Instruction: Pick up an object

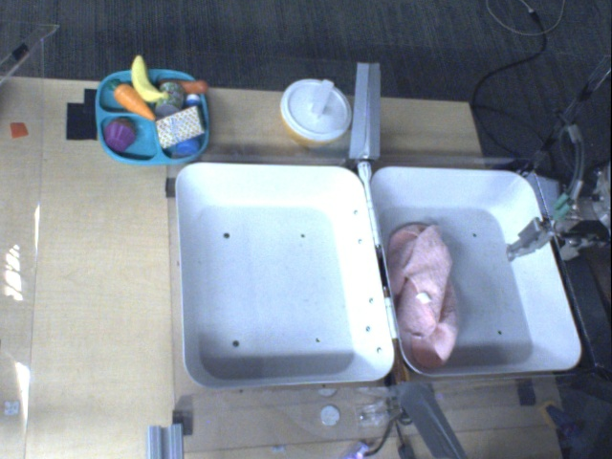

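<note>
Here, pink cloth [424,293] in right bin [516,347], fingers [525,242] well apart

A robotics lab is indicated. Two white bins [273,275] are fixed side by side on a pale wood surface [86,285], split by a metal rail [365,113]. Loose cables [521,12] are seen on dark carpet [287,12] behind. A blue tray [105,137] of toy food is set at the back as test props.

Pale wooden bench [86,285], perhaps dark carpet [287,17] beyond.
</note>
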Motion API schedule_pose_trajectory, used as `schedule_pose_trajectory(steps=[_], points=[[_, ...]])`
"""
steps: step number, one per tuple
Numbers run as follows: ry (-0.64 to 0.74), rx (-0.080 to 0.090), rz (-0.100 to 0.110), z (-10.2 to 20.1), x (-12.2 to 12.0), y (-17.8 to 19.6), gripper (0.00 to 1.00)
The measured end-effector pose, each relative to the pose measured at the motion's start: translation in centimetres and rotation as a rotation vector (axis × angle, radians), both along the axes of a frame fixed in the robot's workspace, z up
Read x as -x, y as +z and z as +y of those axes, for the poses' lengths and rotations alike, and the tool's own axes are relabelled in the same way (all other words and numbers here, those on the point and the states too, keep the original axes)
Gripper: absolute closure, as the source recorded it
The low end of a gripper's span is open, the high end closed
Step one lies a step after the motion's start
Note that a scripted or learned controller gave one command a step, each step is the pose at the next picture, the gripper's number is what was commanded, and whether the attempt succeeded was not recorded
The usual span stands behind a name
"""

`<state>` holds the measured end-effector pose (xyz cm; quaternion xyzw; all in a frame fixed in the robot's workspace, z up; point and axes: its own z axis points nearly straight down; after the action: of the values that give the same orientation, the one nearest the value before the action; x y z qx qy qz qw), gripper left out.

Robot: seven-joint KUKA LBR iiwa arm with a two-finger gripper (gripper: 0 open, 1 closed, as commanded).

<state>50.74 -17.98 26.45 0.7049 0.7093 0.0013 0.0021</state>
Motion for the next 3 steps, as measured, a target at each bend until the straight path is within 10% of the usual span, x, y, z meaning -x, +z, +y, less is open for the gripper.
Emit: schedule_pose_trajectory(steps=[1,2,3], points=[[0.092,0.000,-0.001,2.8,-4.2,-3.0,0.00],[0.237,0.002,-0.008,7.0,-5.3,-16.7,0.00],[0.233,0.003,-0.014,8.7,-11.4,-17.2,0.00]])
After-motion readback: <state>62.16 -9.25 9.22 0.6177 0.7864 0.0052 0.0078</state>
